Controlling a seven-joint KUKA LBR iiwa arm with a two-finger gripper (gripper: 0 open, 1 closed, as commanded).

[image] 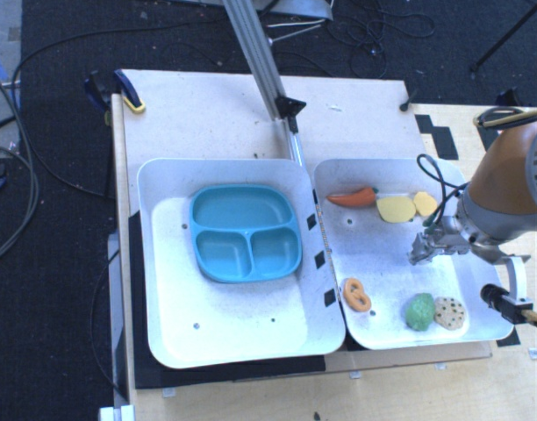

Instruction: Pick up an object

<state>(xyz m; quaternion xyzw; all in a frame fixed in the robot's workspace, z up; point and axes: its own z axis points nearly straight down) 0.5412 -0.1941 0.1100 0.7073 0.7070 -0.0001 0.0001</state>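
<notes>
Across the right bin [387, 274] lie six items: one carrot [352, 198], two yellow pieces [396, 209], one pretzel [356, 295], one green lump [419, 311], one speckled cookie [449, 313]. One blue divided plate [247, 233] sits in the left bin [172, 323]. Over the right bin hangs the gripper [421, 252], its grip unreadable. Pale bench [207, 117], dark cabled floor [49, 51].

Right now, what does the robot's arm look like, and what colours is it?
The arm is thick and rounded, with an orange band at its upper part and a grey section below. A black cable loops beside it. At its end sits a small grey metal gripper, which looks a bit blurry.
</notes>
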